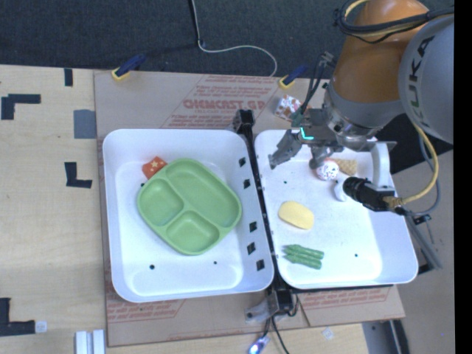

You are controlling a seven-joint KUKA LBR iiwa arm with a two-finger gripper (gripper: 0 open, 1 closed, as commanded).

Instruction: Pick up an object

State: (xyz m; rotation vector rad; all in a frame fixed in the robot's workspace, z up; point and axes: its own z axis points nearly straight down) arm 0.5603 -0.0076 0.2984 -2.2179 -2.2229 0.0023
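The hand (304,151) hung spread apart over the far part of the right bin (383,260), grasping nothing. A smooth yellow lump (296,214) lay in the middle of that bin, with a green bean toy (304,255) just nearer. The arm (424,57) said "KUKA".

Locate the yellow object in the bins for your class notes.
The yellow object lies in the right bin, near its left side, just above the green beans and below the gripper.
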